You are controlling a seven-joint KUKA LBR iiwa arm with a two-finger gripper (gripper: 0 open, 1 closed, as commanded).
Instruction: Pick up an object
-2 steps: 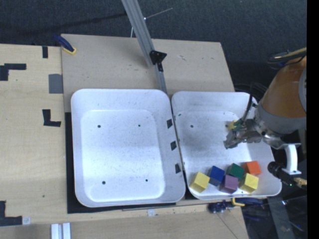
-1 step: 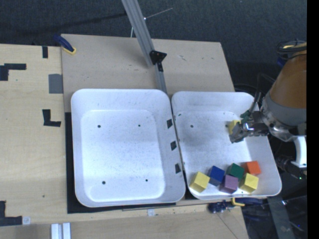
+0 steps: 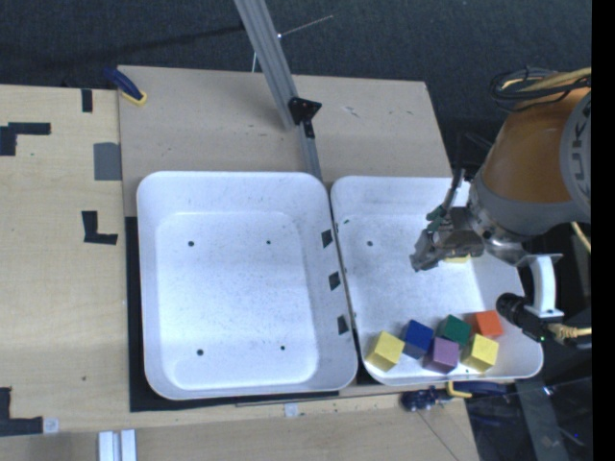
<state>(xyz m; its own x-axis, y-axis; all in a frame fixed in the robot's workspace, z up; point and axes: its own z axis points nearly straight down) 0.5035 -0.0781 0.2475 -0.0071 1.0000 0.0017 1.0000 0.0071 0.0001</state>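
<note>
The gripper (image 3: 434, 250) hangs at right of frame, clenched on a yellow block (image 3: 459, 251), above the right bin (image 3: 384, 209).

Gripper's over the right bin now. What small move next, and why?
Probably shift the gripper toward the view's bottom edge, over the cluster of cubes. It hangs over bare floor of the right bin, while the blue cube, green cube and purple cube sit against the near wall.

We find no fully readable text. Only partial dark lettering on grey-and-orange robot arm (image 3: 548, 152), at frame's right edge, too cropped to make out. No labels, numbers or signs legible elsewhere.
</note>
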